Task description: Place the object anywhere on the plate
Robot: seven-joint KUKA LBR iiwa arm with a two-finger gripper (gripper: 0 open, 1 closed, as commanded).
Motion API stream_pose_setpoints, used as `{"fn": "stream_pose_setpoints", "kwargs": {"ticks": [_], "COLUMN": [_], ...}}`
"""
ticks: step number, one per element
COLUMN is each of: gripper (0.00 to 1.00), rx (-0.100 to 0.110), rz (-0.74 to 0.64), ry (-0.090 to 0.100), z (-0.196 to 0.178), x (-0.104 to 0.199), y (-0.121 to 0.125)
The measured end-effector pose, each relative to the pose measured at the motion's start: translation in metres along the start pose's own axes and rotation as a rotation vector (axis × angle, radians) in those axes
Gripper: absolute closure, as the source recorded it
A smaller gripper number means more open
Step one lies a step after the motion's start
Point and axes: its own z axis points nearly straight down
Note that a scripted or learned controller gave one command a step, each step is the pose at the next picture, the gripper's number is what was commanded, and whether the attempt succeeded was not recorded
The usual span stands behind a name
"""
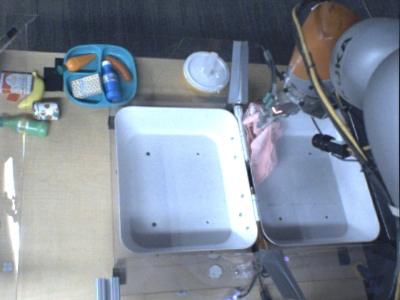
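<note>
A pink cloth (262, 147) hangs bunched over the left edge of the right bin (325, 230), next to the wall shared with the left bin (181, 236). My gripper (273, 112) is at the cloth's top end, shut on its upper folds, and the cloth droops down from it. The blue divided plate (127, 63) sits on the bench at the far left, beyond the left bin's back corner. It holds toy food: an orange carrot, a sausage, a blue bottle and a cracker.
A round yellow tub with a white lid (206, 72) stands behind the left bin, beside a grey metal post (237, 74). A banana (34, 90), a small can (46, 110), a green bottle (25, 127) and a carton (15, 83) lie left of the plate. Black cables trail over the right bin.
</note>
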Motion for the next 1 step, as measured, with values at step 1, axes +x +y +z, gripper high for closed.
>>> {"fn": "stream_pose_setpoints", "kwargs": {"ticks": [1], "gripper": [1.00], "rx": [-0.003], "rz": [-0.008], "ry": [0.000], "z": [-0.0410], "x": [0.0009], "y": [0.0017]}}
